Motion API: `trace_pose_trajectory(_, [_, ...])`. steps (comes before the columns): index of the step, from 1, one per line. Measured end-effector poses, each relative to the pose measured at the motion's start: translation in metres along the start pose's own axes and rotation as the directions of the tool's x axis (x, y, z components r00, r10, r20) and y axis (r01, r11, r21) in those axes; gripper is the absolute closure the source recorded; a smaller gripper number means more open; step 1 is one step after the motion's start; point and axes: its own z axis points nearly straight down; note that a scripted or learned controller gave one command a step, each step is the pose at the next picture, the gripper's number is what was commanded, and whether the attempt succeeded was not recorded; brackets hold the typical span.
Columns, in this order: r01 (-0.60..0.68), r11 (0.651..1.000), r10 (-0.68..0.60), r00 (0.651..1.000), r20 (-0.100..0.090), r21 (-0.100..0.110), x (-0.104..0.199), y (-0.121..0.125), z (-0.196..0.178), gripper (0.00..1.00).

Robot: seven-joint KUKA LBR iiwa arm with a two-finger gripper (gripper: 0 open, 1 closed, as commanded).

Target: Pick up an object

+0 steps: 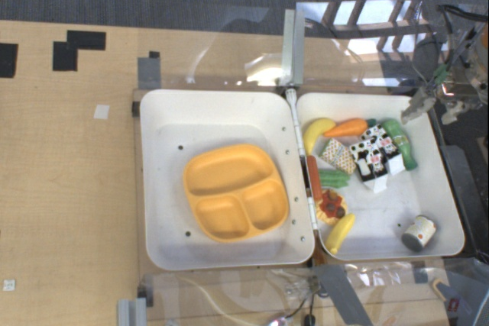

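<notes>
The toys, like the carrot [351, 127] and banana [340, 233], sit piled in the right bin [435, 221] ready for picking, while the arm's fingers [425, 103] wait at its far corner, holding nothing, and I cannot tell how open they are.

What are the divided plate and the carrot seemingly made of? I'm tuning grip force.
The divided plate looks like moulded plastic: uniform yellow-orange, smooth, soft sheen, rounded compartment ridges. The carrot looks like toy plastic too: flat even orange, smooth surface; it could be rubber or foam, the view leaves that open.
</notes>
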Motion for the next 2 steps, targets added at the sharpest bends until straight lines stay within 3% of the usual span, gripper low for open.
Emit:
trace_pose_trajectory(1, [0.007,1.000,-0.007,1.000,0.001,-0.001,0.001,0.002,-0.009,1.00])
trace_pose_trajectory(2, [-0.122,0.993,0.122,0.993,0.001,-0.006,0.087,0.039,-0.103,1.00])
